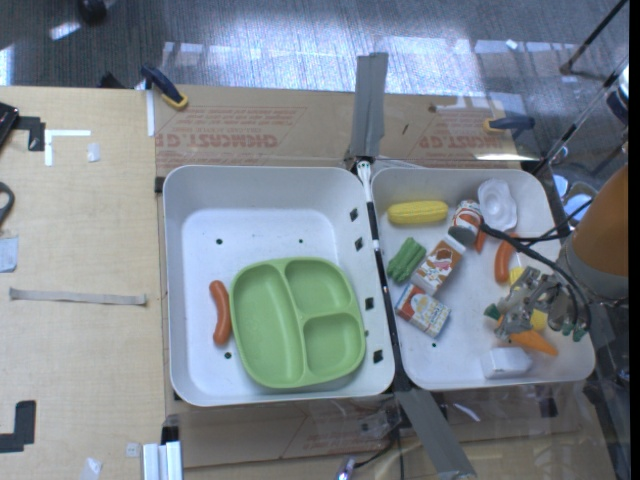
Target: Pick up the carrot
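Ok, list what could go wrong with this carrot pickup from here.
1. The claw sits low in the right white bin among crowded toys: a yellow piece and a white block touch or nearly touch the small orange carrot, so it may grab the wrong item.
2. The carrot lies close to the bin's near wall, so it may get pushed against it instead of lifted.

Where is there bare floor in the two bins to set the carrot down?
Left bin: the strip behind the green tray, up to the back wall, and the corner behind the sausage. Right bin: a small patch between the little boxes and the gripper. Around the gripper, near the carrot, it is crowded.
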Robot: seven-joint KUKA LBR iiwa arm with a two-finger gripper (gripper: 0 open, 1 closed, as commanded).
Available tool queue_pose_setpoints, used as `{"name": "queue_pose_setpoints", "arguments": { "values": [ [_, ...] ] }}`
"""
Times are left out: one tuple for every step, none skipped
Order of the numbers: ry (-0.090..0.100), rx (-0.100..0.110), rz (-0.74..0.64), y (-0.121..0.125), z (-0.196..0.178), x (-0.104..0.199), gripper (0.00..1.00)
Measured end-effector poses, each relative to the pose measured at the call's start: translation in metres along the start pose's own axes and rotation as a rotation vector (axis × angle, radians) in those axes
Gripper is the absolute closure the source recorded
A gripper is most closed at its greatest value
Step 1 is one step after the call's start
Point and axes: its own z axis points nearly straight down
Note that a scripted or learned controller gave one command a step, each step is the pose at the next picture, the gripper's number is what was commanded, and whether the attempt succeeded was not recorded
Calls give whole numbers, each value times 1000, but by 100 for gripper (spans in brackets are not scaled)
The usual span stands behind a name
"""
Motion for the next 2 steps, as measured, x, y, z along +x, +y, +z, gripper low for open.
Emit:
{"name": "queue_pose_setpoints", "arguments": {
  "values": [
    [18, -5, -112, -19, 11, -3, 100],
    [20, 2, -65, 23, -55, 18, 100]
  ]
}}
